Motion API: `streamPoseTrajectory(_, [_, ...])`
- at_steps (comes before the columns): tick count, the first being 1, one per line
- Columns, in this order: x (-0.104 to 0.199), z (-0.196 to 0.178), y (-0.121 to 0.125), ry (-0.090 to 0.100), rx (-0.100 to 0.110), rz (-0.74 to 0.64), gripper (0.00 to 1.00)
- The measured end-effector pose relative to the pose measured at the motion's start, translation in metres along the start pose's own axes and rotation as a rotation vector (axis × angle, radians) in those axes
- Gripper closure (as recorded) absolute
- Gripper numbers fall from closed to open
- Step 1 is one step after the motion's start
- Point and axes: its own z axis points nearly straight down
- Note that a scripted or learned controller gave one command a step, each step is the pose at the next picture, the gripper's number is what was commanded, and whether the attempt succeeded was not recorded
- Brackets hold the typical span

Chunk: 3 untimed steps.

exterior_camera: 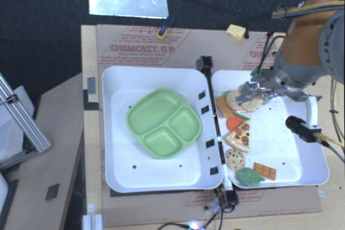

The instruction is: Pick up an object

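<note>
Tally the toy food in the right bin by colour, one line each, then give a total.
Tan or beige, partly under the end effector: 1
Orange-red: 1
Pizza slice, yellow with red spots: 1
Speckled cookie: 1
Green: 1
Brown: 1
Total: 6

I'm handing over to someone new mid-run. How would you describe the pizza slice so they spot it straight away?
Look in the right bin, along its left wall. Halfway down lies the pizza slice, below the orange piece and above the round cookie. It alone is a yellow wedge with red dots.
</note>
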Motion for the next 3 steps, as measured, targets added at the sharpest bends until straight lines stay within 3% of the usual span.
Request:
streamPoseTrajectory(1, [0.044,-0.008,0.035,0.001,0.000,0.000,1.00])
streamPoseTrajectory(2, [0.073,0.006,0.057,-0.001,0.002,0.002,1.00])
streamPoseTrajectory(3, [0.085,0.010,0.070,-0.002,0.002,0.004,1.00])
